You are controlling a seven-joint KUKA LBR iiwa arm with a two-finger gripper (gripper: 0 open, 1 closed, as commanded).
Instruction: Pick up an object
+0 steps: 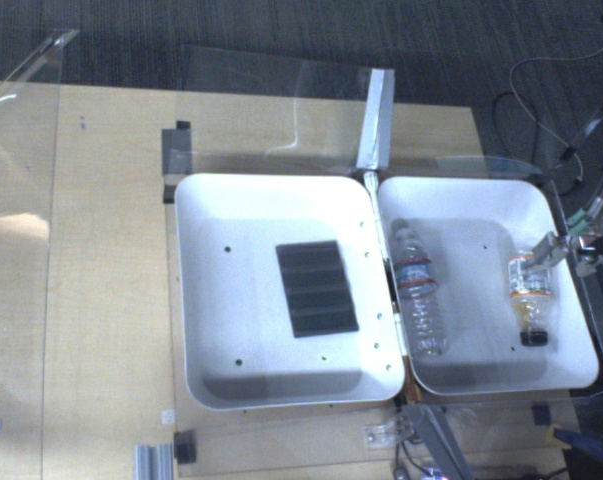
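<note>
In the right bin [481, 193] a clear plastic water bottle [418, 290] lies along the left wall. A smaller clear bottle [530, 298] with an orange label and a black cap lies near the right wall, cap pointing to the front. My gripper [561, 247] reaches in over the right rim, just above and to the right of the small bottle's far end. It looks close to or touching that end. A black ribbed rectangular pad [316, 288] lies flat in the middle of the left bin [211, 268].
An upright metal post [375, 118] stands behind the seam between the bins. Cables [571, 98] hang at the back right. A clear plastic sheet covers the wooden bench [81, 268] to the left.
</note>
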